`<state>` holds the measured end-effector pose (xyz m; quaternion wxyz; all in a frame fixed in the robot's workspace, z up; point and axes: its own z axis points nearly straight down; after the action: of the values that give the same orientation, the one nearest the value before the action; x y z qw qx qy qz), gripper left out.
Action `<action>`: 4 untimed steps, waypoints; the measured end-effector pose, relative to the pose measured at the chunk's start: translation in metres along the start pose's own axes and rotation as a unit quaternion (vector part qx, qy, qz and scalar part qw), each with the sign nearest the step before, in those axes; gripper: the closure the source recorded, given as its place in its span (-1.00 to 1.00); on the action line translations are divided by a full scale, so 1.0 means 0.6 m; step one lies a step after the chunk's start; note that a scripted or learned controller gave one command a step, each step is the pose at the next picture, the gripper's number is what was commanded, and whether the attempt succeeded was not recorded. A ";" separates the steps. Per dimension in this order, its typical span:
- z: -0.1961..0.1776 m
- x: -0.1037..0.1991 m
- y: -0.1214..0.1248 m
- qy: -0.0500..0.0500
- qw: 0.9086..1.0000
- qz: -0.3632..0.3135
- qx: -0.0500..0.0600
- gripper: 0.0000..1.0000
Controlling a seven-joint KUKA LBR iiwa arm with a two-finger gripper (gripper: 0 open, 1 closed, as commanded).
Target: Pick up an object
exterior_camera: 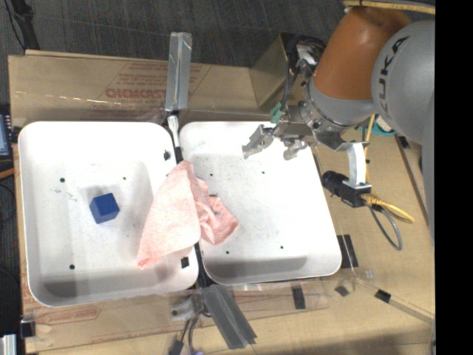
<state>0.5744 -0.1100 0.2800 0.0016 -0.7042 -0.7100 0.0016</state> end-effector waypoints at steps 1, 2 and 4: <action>0.139 0.062 0.015 0.000 1.000 0.019 0.001 -1.00; 0.149 0.117 -0.038 0.000 0.999 -0.045 0.000 -1.00; 0.149 0.118 -0.038 0.000 0.999 -0.046 0.000 -1.00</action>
<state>0.5508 -0.0396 0.1909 0.0018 -0.6710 -0.7414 0.0016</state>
